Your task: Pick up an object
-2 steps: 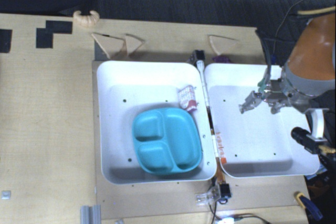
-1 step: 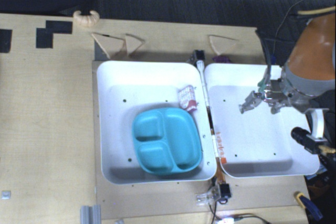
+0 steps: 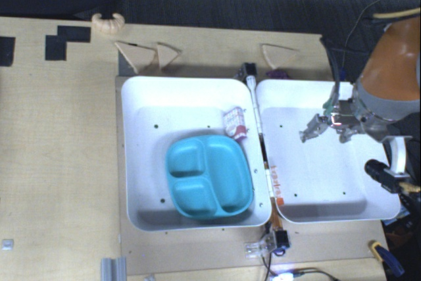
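You have the gripper (image 3: 314, 130) hanging over the right bin (image 3: 309, 207), in the right half of the frame, with the grey arm (image 3: 388, 99) and its orange band reaching in from the right edge. From this slanted view you cannot tell whether the gripper is open or closed, since the metal parts at its tip blur together, and nothing can be made out between them. The things you could pick up lie in the left bin (image 3: 141, 141), well apart from the gripper and to its left, across the divide where the two bins meet. The largest is a blue divided plate (image 3: 209, 176), lying flat in the lower middle of that bin with its three compartments facing up; it sits lower in the frame than the gripper. Just above the plate's upper right corner, near the bin's right wall, is a small red and white packet (image 3: 234, 122), touching or nearly touching the plate's rim; you cannot tell which. That packet is the closer of the two things to the gripper, at about the same height in the frame, yet still on the far side of the divide. Both bins rest on the pale wooden table (image 3: 59, 161), which fills the left of the frame.
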